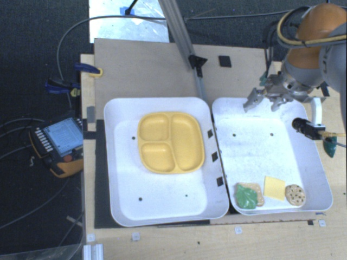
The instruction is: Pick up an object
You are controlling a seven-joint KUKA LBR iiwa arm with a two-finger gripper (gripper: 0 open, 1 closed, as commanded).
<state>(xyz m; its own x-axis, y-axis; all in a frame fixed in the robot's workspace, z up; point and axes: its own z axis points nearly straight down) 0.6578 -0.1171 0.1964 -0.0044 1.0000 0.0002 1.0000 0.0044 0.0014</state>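
My gripper [265,103] hangs open over the far edge of the right bin [271,145], with nothing between its fingers. At that bin's near edge lie three food pieces: a slice of toast with green lettuce [248,195], a yellow cheese square [274,188] and a round speckled cookie [295,195]. All three sit well below the gripper in the view, apart from it.
The left bin [122,188] holds a yellow divided plate [169,142]. A metal pole [179,26] slants down to the bench behind the bins. A handheld controller [59,142] and cables lie on the floor at the left.
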